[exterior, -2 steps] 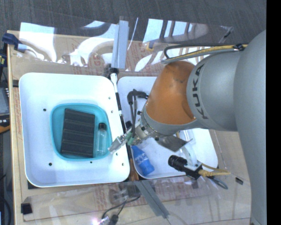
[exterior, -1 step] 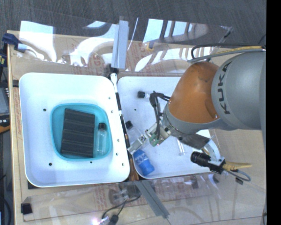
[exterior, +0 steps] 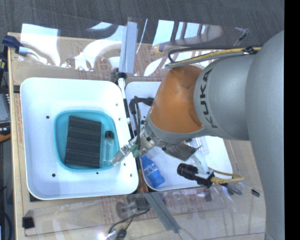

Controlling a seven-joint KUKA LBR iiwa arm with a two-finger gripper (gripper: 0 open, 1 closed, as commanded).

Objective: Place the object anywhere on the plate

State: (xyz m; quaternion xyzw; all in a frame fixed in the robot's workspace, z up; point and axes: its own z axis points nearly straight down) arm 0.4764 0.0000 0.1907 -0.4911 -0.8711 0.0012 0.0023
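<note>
Two white bins sit side by side on the desk. In the left bin a blue plate carries a dark ridged block and a small clear bottle at its right edge. The hand reaches over the wall between the bins, its tip just beside the bottle; whether it is open or closed, I cannot tell. A blue object lies in the right bin. The bottle seems already placed, so the release step looks in hand; next calls for a clean lift away.
</note>
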